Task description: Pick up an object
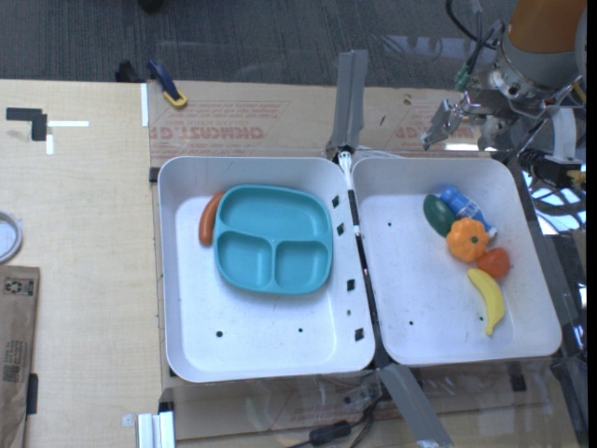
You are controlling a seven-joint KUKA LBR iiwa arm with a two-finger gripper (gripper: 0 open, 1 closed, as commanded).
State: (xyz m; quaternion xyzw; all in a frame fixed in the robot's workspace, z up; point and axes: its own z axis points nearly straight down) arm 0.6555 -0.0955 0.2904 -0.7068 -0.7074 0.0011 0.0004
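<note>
While the gripper [446, 125] hangs beyond the right bin's [410, 329] far rim, I can't tell its opening.

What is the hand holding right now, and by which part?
Nothing. The hand hangs above the right bin's far edge, with nothing between its fingers; the toy food lies untouched.
</note>
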